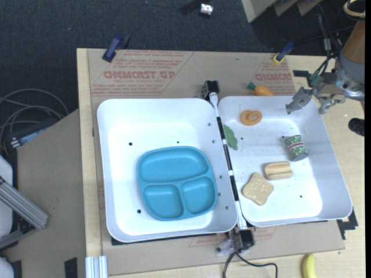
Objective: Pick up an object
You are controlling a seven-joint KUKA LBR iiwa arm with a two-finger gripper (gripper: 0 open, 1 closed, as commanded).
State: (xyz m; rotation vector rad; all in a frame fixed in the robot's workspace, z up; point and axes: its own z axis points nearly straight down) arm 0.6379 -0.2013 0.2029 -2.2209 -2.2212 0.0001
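step: approach, nothing picked | jaws (308, 99) apart, carrying nothing, above the right bin (333, 172) far corner | candidates: ring (251, 117), can (295, 147) lying in that bin | next: probably descend over one item, close

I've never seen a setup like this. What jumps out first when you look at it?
The bright blue divided tray lying in the left white bin stands out most. The right bin holds small toy foods: a ring-shaped pretzel, a green patterned can, a bun and a tan cracker. The gripper hovers over that bin's upper right corner.
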